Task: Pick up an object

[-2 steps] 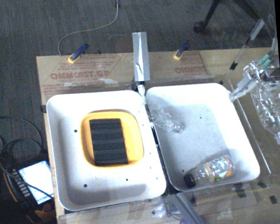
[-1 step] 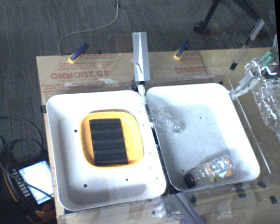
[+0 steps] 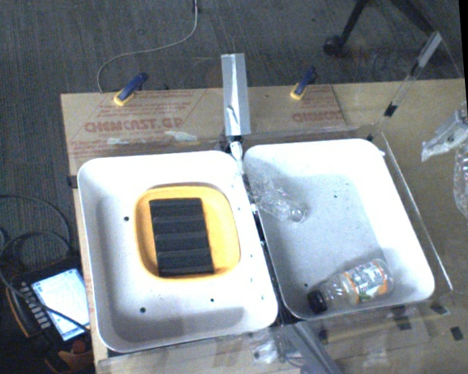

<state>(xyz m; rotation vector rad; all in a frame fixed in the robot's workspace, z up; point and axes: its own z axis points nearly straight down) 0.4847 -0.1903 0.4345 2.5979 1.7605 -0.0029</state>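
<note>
In the left bin (image 3: 104,193) lies a yellow tray-like object (image 3: 187,231) with a black ribbed block on top. The right bin (image 3: 380,177) holds a clear plastic bottle (image 3: 352,284) with an orange label and a black cap, lying on its side near the front edge. A crumpled piece of clear plastic (image 3: 274,201) rests by that bin's left wall.
The bins sit on a cardboard-covered bench (image 3: 171,118) held by two blue and yellow clamps (image 3: 130,88). A metal post (image 3: 235,96) stands behind the seam between the bins. Clear plastic bags (image 3: 459,154) lie at the right. A tablet (image 3: 57,299) and cables sit on the floor at left.
</note>
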